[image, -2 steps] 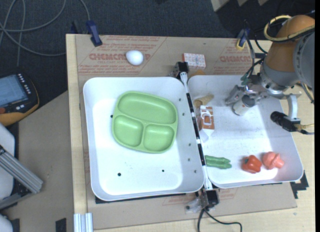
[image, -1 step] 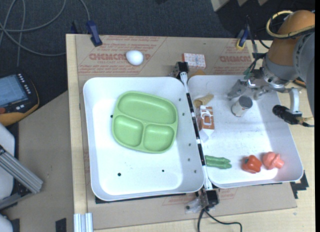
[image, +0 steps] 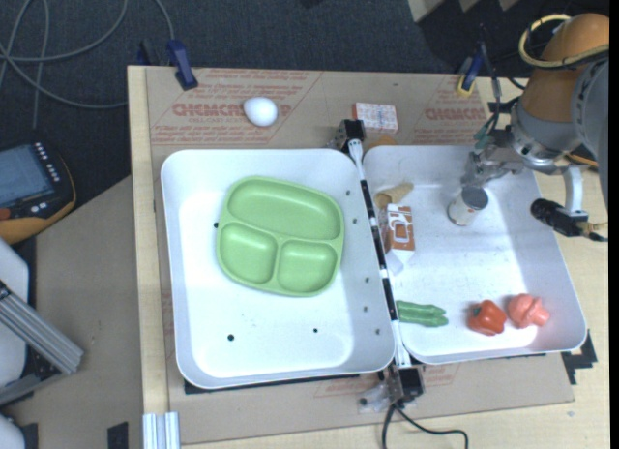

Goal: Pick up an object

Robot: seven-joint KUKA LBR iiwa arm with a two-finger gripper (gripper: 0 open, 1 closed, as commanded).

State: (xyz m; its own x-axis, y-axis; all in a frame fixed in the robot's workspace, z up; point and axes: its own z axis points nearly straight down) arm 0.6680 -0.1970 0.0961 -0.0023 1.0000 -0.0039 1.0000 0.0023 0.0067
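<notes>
Gripper: low in the right bin, near its back wall; whether it is open or closed I cannot tell, and nothing visibly sits in it.
Arm: reaches in from the right, orange band above the wrist.
Candidates: red pepper and peach piece, just beside each other at the front of the right bin; green pod near the divider; snack pack against the divider.
Relation to hand: the pack lies near, left of the tool; pepper, peach piece and pod lie well apart, toward the front rim.
Left bin: holds a green tray.
Bench: a white egg and a small box behind the bins.
Step, as judged: choosing a target and descending.
Advice: centre over one item, keep off the divider, and close only once the item lies between the tips; the pepper and peach piece touching may spoil a clean grasp.
</notes>
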